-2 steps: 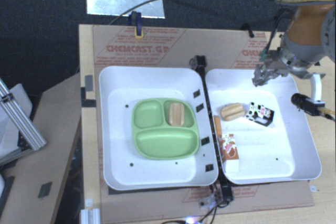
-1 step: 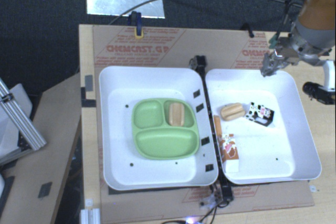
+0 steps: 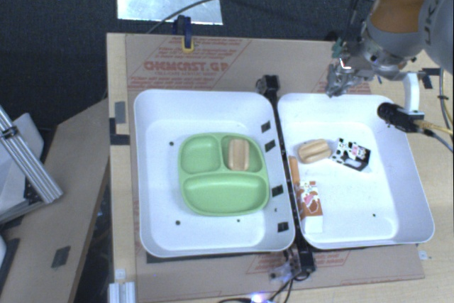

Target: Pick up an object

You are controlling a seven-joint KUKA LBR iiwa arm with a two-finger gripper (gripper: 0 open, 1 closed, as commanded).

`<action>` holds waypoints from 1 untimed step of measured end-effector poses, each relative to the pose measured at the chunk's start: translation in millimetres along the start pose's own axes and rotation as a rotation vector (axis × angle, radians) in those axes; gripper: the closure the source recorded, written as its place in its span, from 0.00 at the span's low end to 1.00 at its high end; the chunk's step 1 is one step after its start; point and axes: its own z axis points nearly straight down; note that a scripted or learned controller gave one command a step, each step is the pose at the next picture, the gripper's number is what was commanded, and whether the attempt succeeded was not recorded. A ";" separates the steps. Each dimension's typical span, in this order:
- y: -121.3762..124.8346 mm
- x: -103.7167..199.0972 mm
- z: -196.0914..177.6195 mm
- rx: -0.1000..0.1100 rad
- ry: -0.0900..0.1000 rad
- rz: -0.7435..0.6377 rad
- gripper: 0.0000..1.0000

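Near edge, right bin: I saw a small packet at 7 o'clock.
Mid bin: bread roll lay beside a black-and-white item.
Left bin: green tray held a roll.
Far rim, 12 o'clock: gripper hovered, grip state unreadable to me.

A tray lies in the left bin; a bun lies in the right bin.

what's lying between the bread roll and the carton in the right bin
Nothing: in the camera view, only bare white bin floor separates the roll from the carton below it.
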 end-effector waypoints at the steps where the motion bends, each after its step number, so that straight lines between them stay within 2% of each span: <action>1: 4.9 48.1 -0.1 0.001 0.001 -0.001 1.00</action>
